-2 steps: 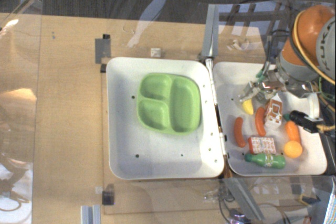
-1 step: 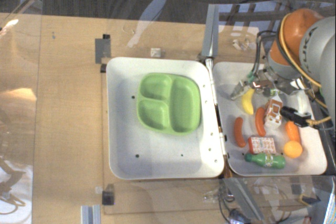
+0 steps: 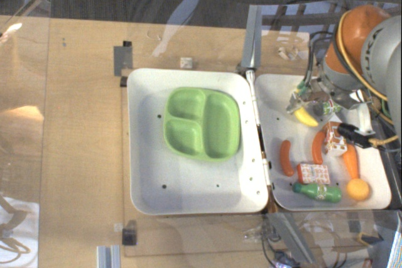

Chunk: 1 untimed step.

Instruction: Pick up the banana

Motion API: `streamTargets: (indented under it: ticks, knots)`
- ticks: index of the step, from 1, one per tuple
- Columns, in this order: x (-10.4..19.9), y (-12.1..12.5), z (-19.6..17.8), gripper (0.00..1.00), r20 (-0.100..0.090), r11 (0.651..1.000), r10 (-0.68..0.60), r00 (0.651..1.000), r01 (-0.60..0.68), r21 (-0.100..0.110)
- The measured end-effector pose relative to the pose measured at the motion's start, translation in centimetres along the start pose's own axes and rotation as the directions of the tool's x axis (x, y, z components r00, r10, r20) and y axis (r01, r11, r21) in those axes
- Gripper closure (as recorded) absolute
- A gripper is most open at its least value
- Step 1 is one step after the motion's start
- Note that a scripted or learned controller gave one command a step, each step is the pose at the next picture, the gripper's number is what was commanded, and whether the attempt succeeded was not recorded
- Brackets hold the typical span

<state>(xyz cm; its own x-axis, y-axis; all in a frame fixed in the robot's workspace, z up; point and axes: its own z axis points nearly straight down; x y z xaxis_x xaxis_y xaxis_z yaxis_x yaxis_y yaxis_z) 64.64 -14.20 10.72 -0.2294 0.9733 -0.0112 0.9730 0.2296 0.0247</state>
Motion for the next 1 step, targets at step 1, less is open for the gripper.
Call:
streamTargets:
  ticks: [1]
  knots:
    - [1.36,3.1,-10.21,1.0,-0.009,0.995,-0.095,0.995,0.095,0.016]
